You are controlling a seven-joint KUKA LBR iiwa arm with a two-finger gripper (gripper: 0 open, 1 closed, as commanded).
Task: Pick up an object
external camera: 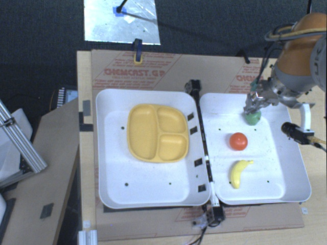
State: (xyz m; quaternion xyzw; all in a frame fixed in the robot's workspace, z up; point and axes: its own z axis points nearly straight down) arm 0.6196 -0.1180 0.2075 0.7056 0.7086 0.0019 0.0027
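Near the far edge of the right bin (pixel 294 185), the hand (pixel 252 106) sits directly over a small green object (pixel 252 118), touching or nearly so, though I cannot tell whether it is gripping, with the red ball (pixel 238 141) and banana (pixel 238 173) lying toward the near edge.

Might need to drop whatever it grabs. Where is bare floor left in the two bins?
Left bin: a bare strip all round the yellow divided plate, widest along the near edge. Right bin: bare near-right corner beside the banana, and the far-left corner. Crowded where the gripper sits over the green object, with the tomato just below.
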